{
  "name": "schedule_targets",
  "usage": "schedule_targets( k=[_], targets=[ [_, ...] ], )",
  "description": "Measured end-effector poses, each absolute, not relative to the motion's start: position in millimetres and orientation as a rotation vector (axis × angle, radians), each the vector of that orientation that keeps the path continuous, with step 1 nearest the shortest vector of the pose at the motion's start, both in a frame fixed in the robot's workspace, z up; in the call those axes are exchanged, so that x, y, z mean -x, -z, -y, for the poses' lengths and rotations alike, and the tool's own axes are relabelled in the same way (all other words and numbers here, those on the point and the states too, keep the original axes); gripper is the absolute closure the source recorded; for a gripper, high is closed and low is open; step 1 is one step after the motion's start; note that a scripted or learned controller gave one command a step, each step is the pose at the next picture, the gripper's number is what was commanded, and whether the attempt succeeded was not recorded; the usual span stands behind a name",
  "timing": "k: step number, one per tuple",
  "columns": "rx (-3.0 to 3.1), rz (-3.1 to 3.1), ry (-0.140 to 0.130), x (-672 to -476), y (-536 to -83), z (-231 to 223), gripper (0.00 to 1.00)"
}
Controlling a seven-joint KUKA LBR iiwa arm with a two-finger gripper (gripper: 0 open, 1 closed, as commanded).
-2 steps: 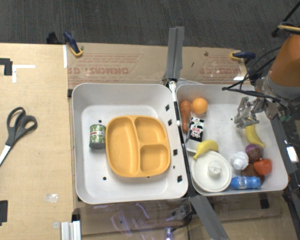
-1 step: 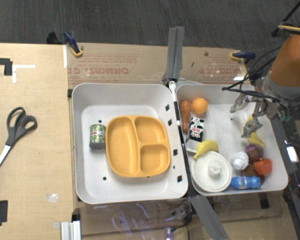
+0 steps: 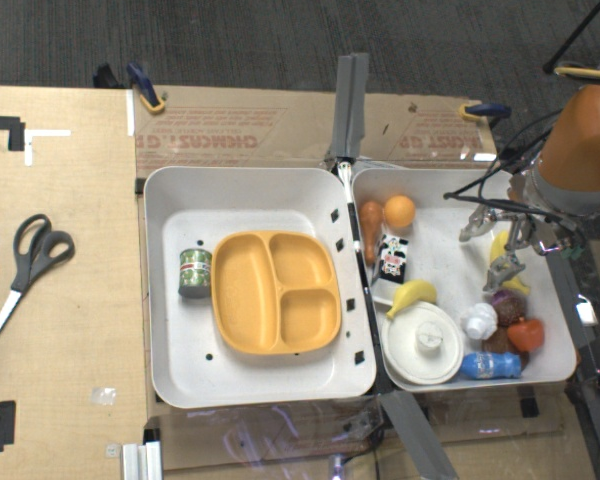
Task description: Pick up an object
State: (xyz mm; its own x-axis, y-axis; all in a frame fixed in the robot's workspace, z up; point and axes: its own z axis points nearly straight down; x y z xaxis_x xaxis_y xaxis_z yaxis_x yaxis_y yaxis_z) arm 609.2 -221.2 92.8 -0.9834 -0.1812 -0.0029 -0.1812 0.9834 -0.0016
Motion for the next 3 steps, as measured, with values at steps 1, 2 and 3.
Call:
schedule_targets(
  k=[1, 2, 3],
  targets=[
    [0.292, -3.120, 0.006, -611.3, -104, 220, 1.00],
    [0.292, -3.119, 0.006, -611.4, -104, 220, 0.00],
    [0.200, -3.128, 0.001, -619.2, -94, 221, 0.00]
  ],
)
